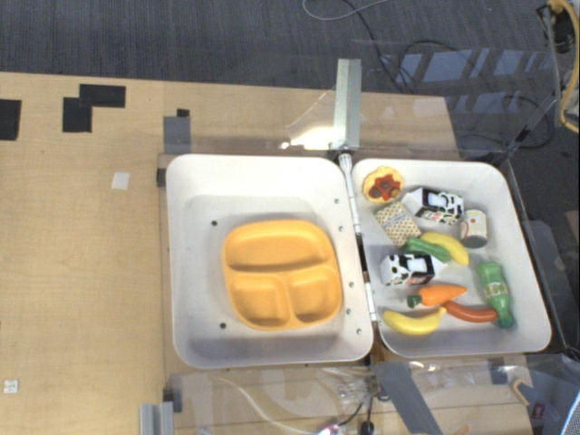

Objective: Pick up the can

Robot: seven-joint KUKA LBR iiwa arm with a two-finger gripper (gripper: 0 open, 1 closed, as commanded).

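Your target, the can [474, 227], lies on its side in the right bin [521, 243], close to that bin's right wall and roughly midway along it. Take the can as your landmark: just to its left sits a black-and-white cow-patterned carton [439, 206], nearly touching it; below and left of it lies a yellow banana [447, 247] beside a green pepper-like piece [422, 247]; directly below it stands a green bottle [495, 292], lying lengthwise along the wall. Farther down from the can are a carrot [441, 294], a red sausage-shaped item [468, 313] and a second banana [412, 321]. Well to the can's left, across the divider, the left bin [195, 243] holds a yellow compartment tray [281, 273]. You cannot judge the gripper's opening from this frame, so treat its state as unknown and nothing as held. The relation that matters: the arm enters from the right, so the can is among the nearest items to it. Its pale circular end faces the camera, so its long axis likely runs up and away; I would set the fingers across that axis, clear of the carton.
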